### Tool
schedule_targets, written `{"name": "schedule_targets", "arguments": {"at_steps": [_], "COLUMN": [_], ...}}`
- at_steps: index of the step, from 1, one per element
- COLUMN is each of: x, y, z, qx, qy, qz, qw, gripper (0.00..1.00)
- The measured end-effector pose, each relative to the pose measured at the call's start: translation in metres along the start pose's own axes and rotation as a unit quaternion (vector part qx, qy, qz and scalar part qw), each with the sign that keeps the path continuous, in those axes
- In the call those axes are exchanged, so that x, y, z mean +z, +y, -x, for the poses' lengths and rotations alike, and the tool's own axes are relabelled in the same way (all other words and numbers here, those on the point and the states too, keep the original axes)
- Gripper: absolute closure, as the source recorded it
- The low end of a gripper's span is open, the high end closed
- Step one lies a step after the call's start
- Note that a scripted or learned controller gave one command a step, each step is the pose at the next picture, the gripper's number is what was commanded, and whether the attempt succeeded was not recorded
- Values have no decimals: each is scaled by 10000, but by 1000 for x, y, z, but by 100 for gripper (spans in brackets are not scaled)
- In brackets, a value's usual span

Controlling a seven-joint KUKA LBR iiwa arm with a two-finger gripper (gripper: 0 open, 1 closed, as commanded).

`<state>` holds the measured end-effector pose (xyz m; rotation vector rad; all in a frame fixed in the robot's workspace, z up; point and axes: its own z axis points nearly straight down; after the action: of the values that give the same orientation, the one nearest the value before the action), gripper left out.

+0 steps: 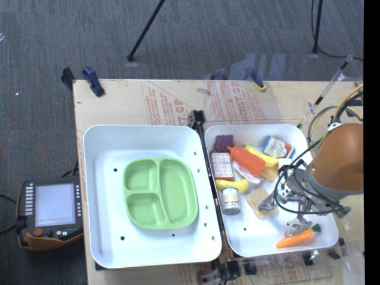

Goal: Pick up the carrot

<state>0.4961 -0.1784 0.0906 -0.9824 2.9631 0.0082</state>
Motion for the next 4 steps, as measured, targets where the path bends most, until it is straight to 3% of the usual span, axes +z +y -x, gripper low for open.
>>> {"name": "schedule_targets", "arguments": {"at_steps": [1,2,3,4], "x": [1,3,5,-5], "y": [-19,-88,-25,-23], "z": [-24,67,19,22], "qx": [-1785,-2430,-2551,-2537], "qy": [56,54,81,52], "qz": [6,25,64,75], "qw": [9839,9700,9669,9672], "gripper": [0,0,0,100]}}
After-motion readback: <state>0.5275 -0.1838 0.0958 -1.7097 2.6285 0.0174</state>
